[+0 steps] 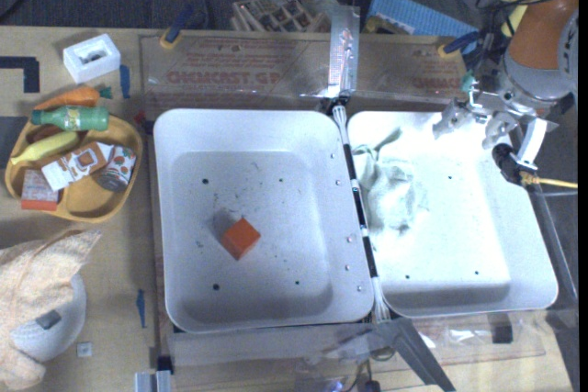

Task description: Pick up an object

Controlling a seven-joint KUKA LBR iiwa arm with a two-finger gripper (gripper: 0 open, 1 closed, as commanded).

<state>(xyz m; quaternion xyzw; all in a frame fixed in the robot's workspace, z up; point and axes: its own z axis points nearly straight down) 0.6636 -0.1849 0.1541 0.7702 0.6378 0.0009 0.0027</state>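
An orange cube (242, 238) lies on the floor of the left bin (184, 142), a little left of its middle. A crumpled white and pale green cloth (391, 189) rests in the right bin (478, 280), against its left wall. The gripper (485, 120) hangs over the far right corner of the right bin, below the arm's orange band (544, 21). It stands well apart from both the cloth and the cube, and nothing shows in its grasp.
A wooden bowl (110, 202) of toy food sits left of the bins, with a small white box (92, 58) behind it. Clear plastic panels (248, 69) stand along the back rims. A yellow cable (551, 184) runs off at the right.
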